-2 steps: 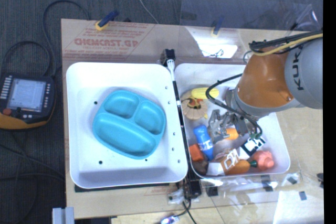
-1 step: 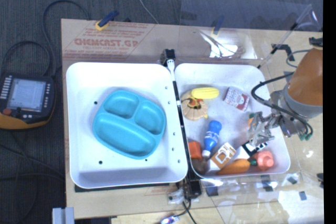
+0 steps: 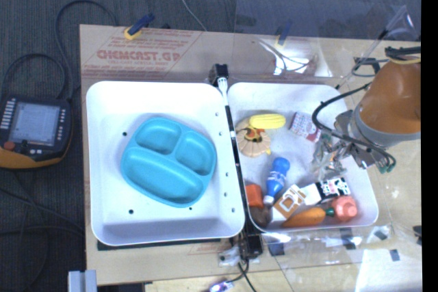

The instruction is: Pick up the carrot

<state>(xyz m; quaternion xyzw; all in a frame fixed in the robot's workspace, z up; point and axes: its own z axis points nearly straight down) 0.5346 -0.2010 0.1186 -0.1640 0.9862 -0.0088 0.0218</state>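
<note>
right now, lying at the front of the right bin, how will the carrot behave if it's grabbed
The carrot looks like smooth moulded toy plastic, so probably stiff, light and a bit slippery. Its tapered, rounded shape may roll or squirt out of a pinch. The small box and red toy beside it will likely get nudged.

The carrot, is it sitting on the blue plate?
No, the carrot lies at the near edge of the right bin, among other toys, while the blue plate sits in the left bin.

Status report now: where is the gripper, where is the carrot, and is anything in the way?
Gripper over right bin, nothing visibly held. Carrot at bin's near wall, untouched. Cow-print block and red toy crowd it.
</note>
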